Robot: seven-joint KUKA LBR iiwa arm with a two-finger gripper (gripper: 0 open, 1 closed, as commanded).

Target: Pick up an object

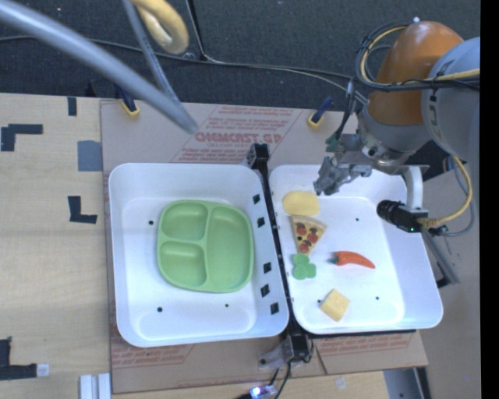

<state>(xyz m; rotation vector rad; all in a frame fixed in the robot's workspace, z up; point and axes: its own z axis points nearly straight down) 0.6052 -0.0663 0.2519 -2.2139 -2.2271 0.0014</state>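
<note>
At the left of the frame, black tape marks (21,136) are seen on the wooden bench (47,257). A grey pole (93,54) crosses the upper left corner, and a yellow loop (162,22) near the top edge is partly cut off. Red lettering (238,139) is printed on the cardboard sheet (234,125) above the bins; it appears to begin "CHEM", but the rest is too blurred to be read.

The left bin (125,195) is occupied by a green divided plate (206,245), lying flat near its centre. A black clip strip (267,234) runs between the two bins.

In the right bin (405,304), five toy foods are laid out: a pale yellow rounded piece (301,204) at the upper left, a pizza slice (307,233) just below it, a small green piece (303,269) beneath that, a red chilli (355,260) near the middle, and a yellow cheese wedge (335,304) toward the lower edge.

The gripper (326,184) is seen above the bin's upper rim, just right of the pale yellow piece and apart from it. Nothing is held between its fingers; whether they are apart or together cannot be told. The arm's orange band (413,51) is cut off at the upper right.
</note>
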